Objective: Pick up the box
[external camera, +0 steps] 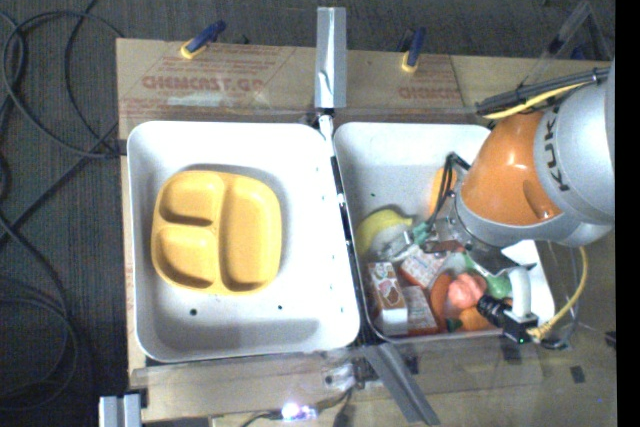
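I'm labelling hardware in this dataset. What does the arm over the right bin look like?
The arm is bulky and rounded, with a pale grey shell and a broad glossy orange band above the wrist. Dark lettering reading "KU" shows on the grey part. A yellow cable loops beside it low on the right, and thin dark cables run along its upper edge.

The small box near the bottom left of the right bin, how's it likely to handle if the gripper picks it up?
The box looks like a small printed carton, so probably light and fairly stiff. It lies flat, so it is unlikely to roll. It sits crowded against a yellow fruit and other items, so neighbours may shift.
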Tool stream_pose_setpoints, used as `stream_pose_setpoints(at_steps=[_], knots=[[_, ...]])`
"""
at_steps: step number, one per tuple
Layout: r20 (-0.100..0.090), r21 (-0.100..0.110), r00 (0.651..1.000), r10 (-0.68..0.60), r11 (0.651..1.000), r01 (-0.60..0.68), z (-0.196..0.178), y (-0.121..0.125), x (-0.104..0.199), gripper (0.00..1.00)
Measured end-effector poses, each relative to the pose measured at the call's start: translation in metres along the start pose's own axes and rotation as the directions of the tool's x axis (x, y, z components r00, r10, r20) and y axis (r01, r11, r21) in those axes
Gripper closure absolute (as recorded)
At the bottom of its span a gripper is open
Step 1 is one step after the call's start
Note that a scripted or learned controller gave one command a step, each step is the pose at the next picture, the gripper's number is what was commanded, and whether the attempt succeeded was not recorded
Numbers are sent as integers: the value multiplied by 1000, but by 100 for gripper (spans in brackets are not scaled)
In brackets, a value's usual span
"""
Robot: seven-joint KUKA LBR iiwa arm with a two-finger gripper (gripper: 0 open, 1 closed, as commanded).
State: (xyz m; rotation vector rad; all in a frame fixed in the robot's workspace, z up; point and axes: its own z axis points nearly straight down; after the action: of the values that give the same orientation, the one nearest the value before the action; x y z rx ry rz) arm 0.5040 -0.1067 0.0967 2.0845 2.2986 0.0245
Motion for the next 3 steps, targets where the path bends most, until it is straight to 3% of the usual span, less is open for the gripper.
stream_pose_setpoints(at_steps=[1, 2, 3], knots=[[-3, -4, 1000, 1, 1000, -1, -11, 3, 0, 100], [12, 45, 827, 562, 826, -562, -83, 58, 37, 100], [13, 45, 827, 563, 826, -563, -83, 58, 37, 0]])
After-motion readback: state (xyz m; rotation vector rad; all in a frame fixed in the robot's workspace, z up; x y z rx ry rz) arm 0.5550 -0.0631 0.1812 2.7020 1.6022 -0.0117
